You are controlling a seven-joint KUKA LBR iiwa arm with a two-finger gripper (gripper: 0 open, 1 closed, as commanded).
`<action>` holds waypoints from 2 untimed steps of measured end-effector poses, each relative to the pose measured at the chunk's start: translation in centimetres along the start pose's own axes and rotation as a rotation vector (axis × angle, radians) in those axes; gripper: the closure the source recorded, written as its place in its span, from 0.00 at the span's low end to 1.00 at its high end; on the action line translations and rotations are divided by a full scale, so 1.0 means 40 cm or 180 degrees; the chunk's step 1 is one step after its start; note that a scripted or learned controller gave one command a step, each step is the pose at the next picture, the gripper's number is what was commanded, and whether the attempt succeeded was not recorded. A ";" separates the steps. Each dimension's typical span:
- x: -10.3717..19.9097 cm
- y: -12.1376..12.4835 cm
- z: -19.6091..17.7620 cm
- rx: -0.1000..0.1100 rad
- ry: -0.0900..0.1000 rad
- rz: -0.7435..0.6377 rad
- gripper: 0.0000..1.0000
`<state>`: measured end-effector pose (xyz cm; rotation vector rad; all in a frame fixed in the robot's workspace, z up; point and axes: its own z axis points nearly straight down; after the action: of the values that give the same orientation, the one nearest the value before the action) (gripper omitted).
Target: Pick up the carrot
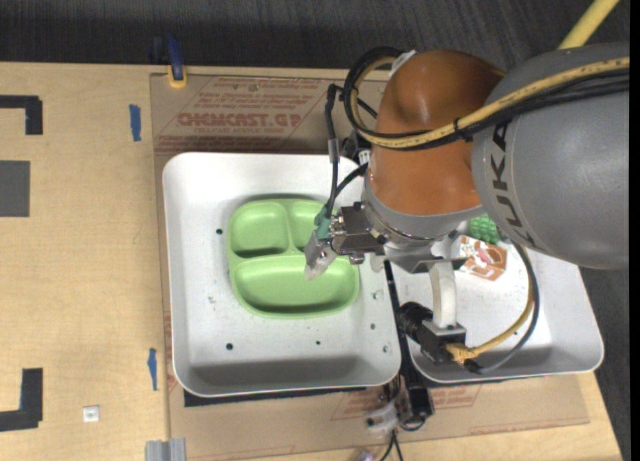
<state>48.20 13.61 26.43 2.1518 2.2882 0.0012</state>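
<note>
- Hovering over the green tray's [290,269] right edge in the left bin [200,329], the gripper [318,261] risks knocking it; I cannot tell its state.
- The carrot [487,261] lies in the right bin [560,339], half hidden under the arm [430,139], so a blind reach could miss.

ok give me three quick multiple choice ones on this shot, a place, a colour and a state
1. Where is the hand?
A over the tray in the left bin
B over the right bin
C out beyond the bench

2. What colour is the tray?
A white
B green
C blue

3. How does the tray lie?
A flipped over
B up on its edge
C flat, hollows up

Answers: 1 A, the hand hangs above the tray's right side. 2 B, it is pale green against the white bin. 3 C, its hollows face the camera.
</note>
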 end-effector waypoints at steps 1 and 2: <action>-0.176 0.028 0.030 0.0011 0.0000 -0.0405 0.00; -0.045 -0.008 -0.049 -0.0005 0.0000 -0.1027 0.00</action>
<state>47.99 11.78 28.39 1.7555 2.6031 0.0029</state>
